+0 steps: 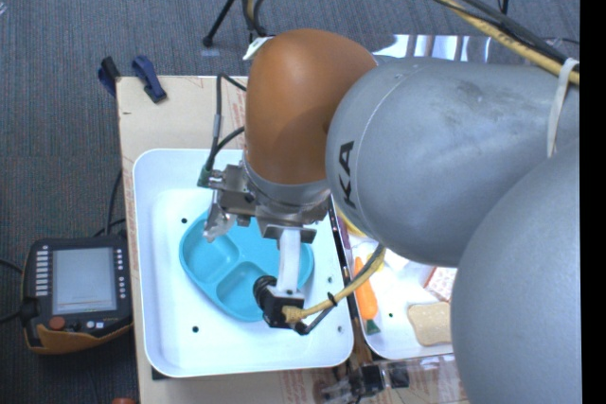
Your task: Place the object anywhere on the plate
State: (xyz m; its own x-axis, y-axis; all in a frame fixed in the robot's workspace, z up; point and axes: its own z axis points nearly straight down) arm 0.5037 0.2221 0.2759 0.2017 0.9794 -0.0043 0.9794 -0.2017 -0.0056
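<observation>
Tool (219, 223) over blue plate (203, 260) in cam-left bin (167, 322), grip state unclear.

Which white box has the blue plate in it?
The left bin in the picture holds the blue plate; the right bin holds an orange thing.

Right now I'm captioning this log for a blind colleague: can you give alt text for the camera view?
A grey and orange robot arm hangs over a blue divided plate in the left white bin. The right bin holds an orange item and a tan item; a handheld controller lies left of the bench.
</observation>
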